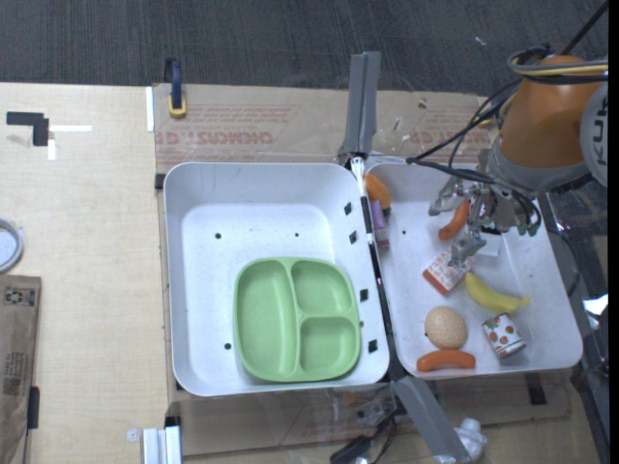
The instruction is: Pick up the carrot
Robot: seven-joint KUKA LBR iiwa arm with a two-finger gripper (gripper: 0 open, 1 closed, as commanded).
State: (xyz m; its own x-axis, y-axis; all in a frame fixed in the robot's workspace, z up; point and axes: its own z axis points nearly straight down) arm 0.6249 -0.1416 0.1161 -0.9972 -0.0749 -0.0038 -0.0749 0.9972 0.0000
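Orange and smooth, the carrot [453, 219] lies in the right bin [556, 288] just beside my gripper [471, 236], on the side toward the other bin. Its long axis is slanted, one end pointing up toward the bin's far wall and the other down toward the near rim. Whether it touches my jaws I cannot tell, nor whether they stand wide or narrow, as cables and metal blur together there.

Nearer the camera from my jaws lie a flat red-and-white packet [444, 275], a curved yellow banana [495, 296] and a small printed can [503, 336]. Beyond them are a matte tan egg [445, 327] and a second orange, rounded piece [446, 361] lying nearly crosswise. The left bin [193, 259] holds a glossy green divided tray [296, 319], well apart from my jaws.
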